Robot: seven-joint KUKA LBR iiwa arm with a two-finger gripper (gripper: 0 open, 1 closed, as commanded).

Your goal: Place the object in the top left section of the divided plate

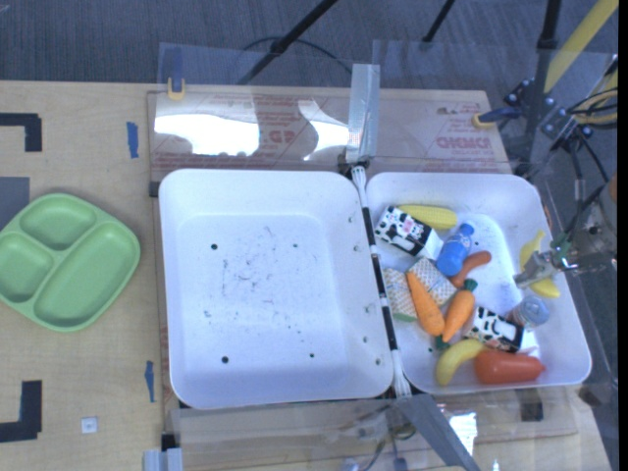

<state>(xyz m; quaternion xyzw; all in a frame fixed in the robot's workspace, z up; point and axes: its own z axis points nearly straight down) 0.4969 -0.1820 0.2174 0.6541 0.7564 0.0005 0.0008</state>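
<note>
The green divided plate (67,261) lies on the wooden bench left of both bins; its top left section (59,220) has nothing in it. My gripper (546,266) hangs low over the right edge of the right bin (549,209), faint against the clutter. It is right beside a yellow toy (536,250) that lies against the bin wall. I cannot make out whether anything is held. The right bin holds several toys: a banana (429,214), a black-and-white box (403,230), a blue bottle (454,253), carrots (425,303) and a red pepper (507,366).
The left bin (186,214) stands between the plate and the toys. A clear plastic wall (255,116) rises behind both bins. Cables and stand legs (574,135) crowd the right side. Black tape marks (22,130) sit near the plate.
</note>
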